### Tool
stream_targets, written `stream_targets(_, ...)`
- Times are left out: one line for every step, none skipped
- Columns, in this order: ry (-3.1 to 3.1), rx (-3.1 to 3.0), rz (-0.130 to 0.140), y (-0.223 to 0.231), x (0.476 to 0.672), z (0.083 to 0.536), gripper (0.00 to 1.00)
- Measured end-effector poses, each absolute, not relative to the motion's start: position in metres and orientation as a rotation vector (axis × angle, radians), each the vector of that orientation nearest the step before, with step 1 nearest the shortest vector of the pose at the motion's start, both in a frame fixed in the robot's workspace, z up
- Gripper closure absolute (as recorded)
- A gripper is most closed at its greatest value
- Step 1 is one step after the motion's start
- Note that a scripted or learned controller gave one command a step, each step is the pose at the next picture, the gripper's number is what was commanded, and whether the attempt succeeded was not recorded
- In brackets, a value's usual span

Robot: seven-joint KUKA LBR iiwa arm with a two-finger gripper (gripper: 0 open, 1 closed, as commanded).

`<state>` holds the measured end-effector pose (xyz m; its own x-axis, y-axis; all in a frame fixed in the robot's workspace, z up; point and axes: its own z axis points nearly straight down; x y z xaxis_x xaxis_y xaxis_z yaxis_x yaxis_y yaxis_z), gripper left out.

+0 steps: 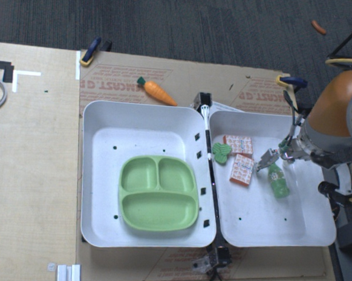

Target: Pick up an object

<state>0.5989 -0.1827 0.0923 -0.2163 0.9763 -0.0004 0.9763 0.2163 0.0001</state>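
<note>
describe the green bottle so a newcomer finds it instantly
Start at the right bin. The gripper hangs over its upper middle, and the green bottle lies just below it. It is translucent green, unlike the two orange-patterned boxes to its left.

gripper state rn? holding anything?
Tool: fingers look spread open, nothing between them. It sits over the right bin, just beside the green bottle, which lies on the bin floor.

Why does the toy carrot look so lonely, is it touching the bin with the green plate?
Apart. In the camera view the carrot lies on the cardboard behind the left bin, with a strip of cardboard showing between it and the bin's rim.
</note>
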Motion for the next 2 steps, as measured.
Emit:
stream_targets(2.446,1.967,0.001,-0.183,0.600,0.102,1.00)
stream_targets(2.309,2.130,-0.001,-0.122,0.537,0.192,1.00)
